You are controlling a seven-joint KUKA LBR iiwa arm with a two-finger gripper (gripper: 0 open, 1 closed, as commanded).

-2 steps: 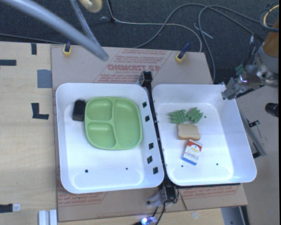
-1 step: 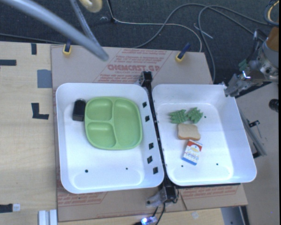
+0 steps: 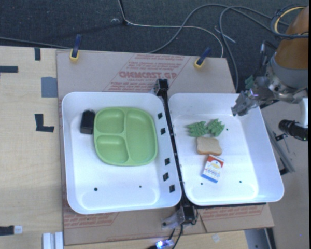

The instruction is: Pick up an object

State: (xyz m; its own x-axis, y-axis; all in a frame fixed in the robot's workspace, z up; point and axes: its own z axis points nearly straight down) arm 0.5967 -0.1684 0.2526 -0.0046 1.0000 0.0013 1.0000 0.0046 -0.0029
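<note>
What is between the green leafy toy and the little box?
A slice of toy bread lies between the green leafy toy and the little box, seen in the camera view.

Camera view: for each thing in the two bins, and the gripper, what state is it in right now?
Green plate: flat in the left bin, compartments bare.
Black block: in the left bin, against the plate's left edge.
Green leafy piece: lying in the right bin.
Bread slice: flat, just below the leafy piece.
Small carton: lying down, below the bread.
Gripper: over the right bin's upper right corner, holding nothing.
</note>
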